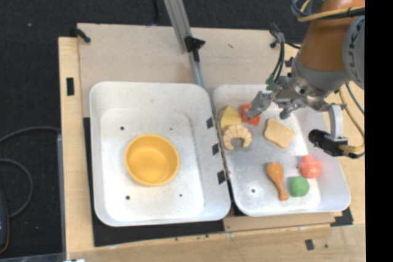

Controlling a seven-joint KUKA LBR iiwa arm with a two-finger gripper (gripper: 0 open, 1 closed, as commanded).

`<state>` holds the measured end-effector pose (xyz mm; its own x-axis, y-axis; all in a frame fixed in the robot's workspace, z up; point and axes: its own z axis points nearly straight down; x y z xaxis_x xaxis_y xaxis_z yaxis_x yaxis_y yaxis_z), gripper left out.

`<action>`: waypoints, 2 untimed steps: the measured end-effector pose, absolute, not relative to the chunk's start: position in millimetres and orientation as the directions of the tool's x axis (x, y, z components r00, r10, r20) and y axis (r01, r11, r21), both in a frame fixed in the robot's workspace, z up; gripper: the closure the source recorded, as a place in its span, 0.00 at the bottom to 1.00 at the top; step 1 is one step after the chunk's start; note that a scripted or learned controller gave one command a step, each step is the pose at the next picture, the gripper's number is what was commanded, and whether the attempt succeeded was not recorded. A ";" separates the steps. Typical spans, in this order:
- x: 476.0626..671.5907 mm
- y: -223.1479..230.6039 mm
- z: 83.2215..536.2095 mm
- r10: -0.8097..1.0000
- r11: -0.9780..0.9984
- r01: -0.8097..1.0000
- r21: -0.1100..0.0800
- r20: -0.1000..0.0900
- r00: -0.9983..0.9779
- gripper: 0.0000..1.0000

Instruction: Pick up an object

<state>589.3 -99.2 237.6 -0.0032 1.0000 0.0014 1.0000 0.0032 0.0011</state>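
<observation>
Claw point(274, 105) hangs spread open above the right bin point(331, 193), gripping nothing.

The arm point(328, 27) comes in from about two o'clock, its orange band bulging broad and rounded above the grey wrist. Loose cables loop over the top of it and trail down its side. The wrist leans toward nine o'clock, and the gripper point(270, 106) hangs low off it, pointing toward eight o'clock. One grey finger point(259, 104) juts out on the nine o'clock side.
</observation>
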 end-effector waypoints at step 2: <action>587.4 -97.8 174.7 1.000 -0.002 1.000 -0.006 -0.002 0.002 0.00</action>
<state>587.4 -97.8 174.7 0.0016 1.0000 -0.0017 1.0000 -0.0016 -0.0057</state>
